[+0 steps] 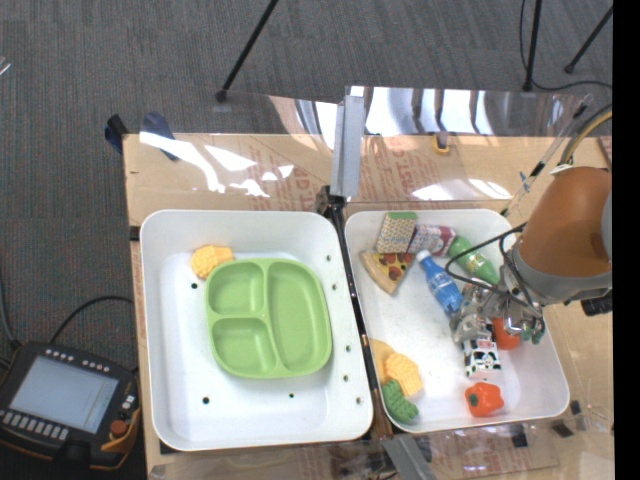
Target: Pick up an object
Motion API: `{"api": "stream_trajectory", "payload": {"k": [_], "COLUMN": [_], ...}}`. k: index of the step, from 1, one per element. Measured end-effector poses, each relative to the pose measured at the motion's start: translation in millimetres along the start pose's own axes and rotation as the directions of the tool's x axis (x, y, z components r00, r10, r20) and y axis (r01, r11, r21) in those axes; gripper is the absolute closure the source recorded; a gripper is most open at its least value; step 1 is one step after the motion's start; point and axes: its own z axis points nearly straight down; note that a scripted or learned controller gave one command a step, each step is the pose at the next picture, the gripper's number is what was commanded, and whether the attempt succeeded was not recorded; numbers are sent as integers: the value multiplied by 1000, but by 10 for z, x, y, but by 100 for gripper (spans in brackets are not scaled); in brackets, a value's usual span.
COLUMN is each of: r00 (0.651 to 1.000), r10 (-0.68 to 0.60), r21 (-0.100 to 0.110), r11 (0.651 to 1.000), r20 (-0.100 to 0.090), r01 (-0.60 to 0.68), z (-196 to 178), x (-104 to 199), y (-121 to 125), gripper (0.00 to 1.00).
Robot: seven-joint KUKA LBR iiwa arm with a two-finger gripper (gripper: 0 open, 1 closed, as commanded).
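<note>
Below everything, a brown bench (230, 168) with 2 shallow white bins side by side. Left bin (160, 268) and right bin (440, 373) touching along their inner rims.

Reaching in from the right, over the right bin's far side: the grey arm (565, 233) with its orange band.

In the middle of the left bin, a green plate (268, 318) with 3 compartments, lying flat. Off the bench at lower left, a dark handheld screen unit (60, 393) on the carpet.

Low over the right half of the right bin, the gripper (492, 323). Open or closed: impossible to tell from this angle. Nothing seen held.

Just below the gripper, a small black-and-white carton (482, 358), upright on the bin floor, very close to the gripper or touching it; which, unclear. Just beside the gripper on its right, a small red item (507, 336), partly hidden.

Left of the gripper, a blue bottle (440, 286) lying at a slant. Toward the back of that bin:
- a patterned box (396, 231)
- a pink can (432, 238) beside it
- a green bottle (475, 260) on its side
- a toy pizza slice (388, 266) in front of the box

Near the front rim, a red-orange pepper (484, 399). In the front left corner, 1 yellow corn cob (403, 371) touching a knobbly green piece (400, 403).

At the plate's back left corner, in the left bin, 1 more yellow cob (210, 259).
</note>
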Motion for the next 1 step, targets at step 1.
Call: {"api": "stream_trajectory", "payload": {"k": [1], "r00": [998], "r10": [-67], "r21": [-1], "r11": [998], "r20": [-4], "r01": [67], "z": [10], "x": [656], "y": [299], "gripper": [100]}}
